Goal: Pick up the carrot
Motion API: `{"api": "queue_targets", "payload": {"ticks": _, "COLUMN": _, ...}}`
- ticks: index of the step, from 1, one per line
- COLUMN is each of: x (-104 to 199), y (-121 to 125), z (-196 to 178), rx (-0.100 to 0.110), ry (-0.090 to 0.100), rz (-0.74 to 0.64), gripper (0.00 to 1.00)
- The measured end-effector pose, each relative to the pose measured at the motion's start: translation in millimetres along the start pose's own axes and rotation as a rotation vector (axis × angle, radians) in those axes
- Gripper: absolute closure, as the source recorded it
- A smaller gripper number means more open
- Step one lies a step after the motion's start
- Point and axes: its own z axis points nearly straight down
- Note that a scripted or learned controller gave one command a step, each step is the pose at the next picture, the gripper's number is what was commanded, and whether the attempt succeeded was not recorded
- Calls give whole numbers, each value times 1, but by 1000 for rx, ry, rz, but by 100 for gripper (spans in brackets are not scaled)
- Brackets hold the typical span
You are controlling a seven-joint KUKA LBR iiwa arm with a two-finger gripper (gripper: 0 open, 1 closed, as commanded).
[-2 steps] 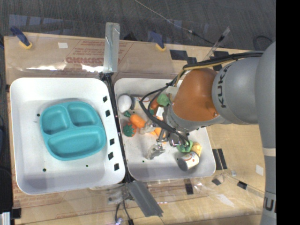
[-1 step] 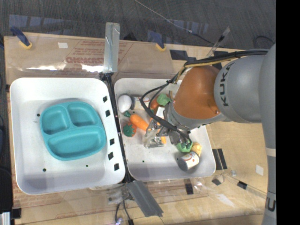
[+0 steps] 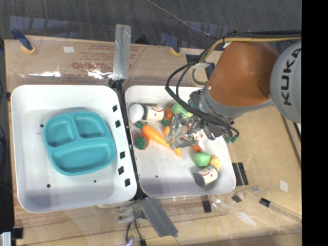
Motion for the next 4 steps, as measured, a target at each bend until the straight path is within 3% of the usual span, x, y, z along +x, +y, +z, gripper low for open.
{"api": "queue_targets", "payload": {"ticks": 1, "x": -10, "y": 16, "z": -11, "rx": -5, "ry": 5, "rz": -238, "gripper": 100}}
{"api": "queue_targets", "payload": {"ticks": 2, "x": 14, "y": 10, "z": -75, "rx": -1, "ry": 2, "rz": -441, "gripper": 100}}
{"api": "queue_targets", "payload": {"ticks": 3, "x": 10, "y": -46, "z": -171, "rx": -1, "ry": 3, "rz": -650, "gripper": 100}}
{"api": "queue_targets", "payload": {"ticks": 4, "x": 51, "y": -100, "z": -124, "rx": -10, "ry": 7, "rz": -955, "gripper": 100}}
